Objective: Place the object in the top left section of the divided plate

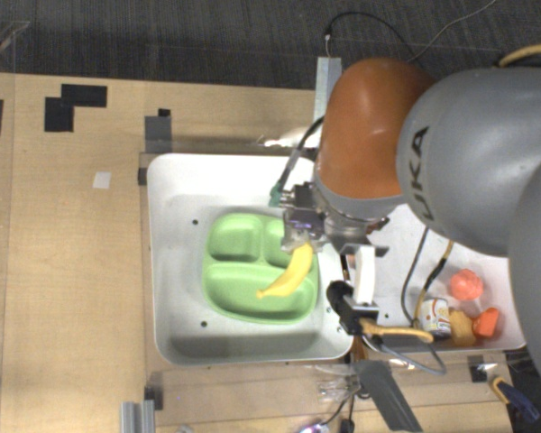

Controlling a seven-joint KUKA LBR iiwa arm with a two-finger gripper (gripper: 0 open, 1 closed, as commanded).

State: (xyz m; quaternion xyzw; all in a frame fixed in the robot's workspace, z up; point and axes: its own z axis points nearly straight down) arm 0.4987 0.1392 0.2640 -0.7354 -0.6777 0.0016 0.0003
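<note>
Right now the banana (288, 274) hangs just below the gripper (299, 238), its upper end apparently pinched between the fingers, its long axis slanting down to the near left over the green divided plate (230, 287). Seemingly the target, the plate's far-left section (237, 236), lies left of the fingers. One banana, one plate, two white bins; the left bin (176, 242) holds the plate, the right bin (406, 269) several small toys.

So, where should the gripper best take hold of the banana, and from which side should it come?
Probably at the thick middle of the banana, coming from above, fingers closing across its width. It lies slanted on the green divided plate, curved with thin ends, so the middle likely gives the steadiest hold. The gripper hangs by its upper end.
</note>
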